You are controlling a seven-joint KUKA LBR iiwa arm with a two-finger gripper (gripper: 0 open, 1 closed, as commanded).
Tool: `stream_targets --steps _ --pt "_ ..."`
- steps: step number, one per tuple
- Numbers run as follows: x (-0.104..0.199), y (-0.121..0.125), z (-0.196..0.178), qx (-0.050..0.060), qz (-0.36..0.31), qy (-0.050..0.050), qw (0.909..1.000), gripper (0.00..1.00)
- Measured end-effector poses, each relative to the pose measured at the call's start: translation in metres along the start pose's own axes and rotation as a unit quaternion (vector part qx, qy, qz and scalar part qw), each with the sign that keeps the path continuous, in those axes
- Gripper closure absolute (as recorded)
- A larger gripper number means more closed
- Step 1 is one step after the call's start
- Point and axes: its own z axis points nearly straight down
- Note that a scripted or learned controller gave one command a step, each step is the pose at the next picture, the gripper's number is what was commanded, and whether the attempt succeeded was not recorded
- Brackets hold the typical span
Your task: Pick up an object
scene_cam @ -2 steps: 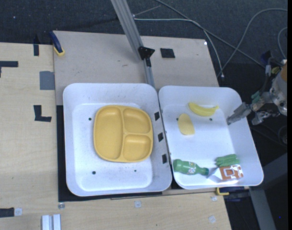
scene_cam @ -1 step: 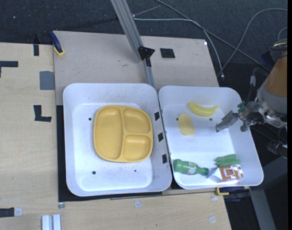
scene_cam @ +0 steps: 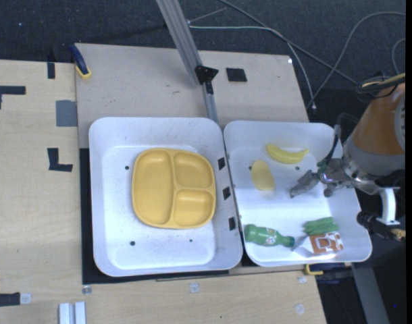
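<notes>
Claw: the gripper [scene_cam: 313, 185] hangs over the middle of the right bin [scene_cam: 297, 129], fingers spread apart and pointing left, with nothing between them.
Arm: the grey arm [scene_cam: 378, 140] with its orange band enters from the right, crossing the bin's right rim; its upper part is cut off at the picture's edge.
Banana: a yellow banana [scene_cam: 286, 154] lies near the far wall of the right bin, up and left of the claw, apart from it.
Yellow piece: a pale yellow rounded object [scene_cam: 263, 176] sits just left of the fingertips, with a small gap between; what it is cannot be made out.
Green bottle: a green bottle [scene_cam: 267, 235] lies on its side near the near wall, below the claw.
Green item: a small green object [scene_cam: 319, 225] lies below the claw towards the right; its shape is blurred.
Carton: an orange and white packet [scene_cam: 323, 243] sits at the near right corner, touching or almost touching the green item.
Open room: the bin floor between the yellow piece and the bottle is bare, as is the far left corner.
Left bin: the left bin [scene_cam: 101, 181] holds a yellow divided plate [scene_cam: 173, 187] in its middle, with bare floor around it.
Divider: the two bins meet edge to edge along their shared rims.
Bench: a metal pole [scene_cam: 182, 32] slants in from the top to the bins' far edge.
</notes>
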Motion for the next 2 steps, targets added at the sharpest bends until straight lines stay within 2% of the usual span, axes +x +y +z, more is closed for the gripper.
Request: stream_targets --steps 1,2 --pt "-0.001 0.001 0.043 -0.004 0.0 -0.002 1.0 0.0" --pt "0.0 0.003 0.03 -0.007 0.0 -0.002 1.0 1.0"
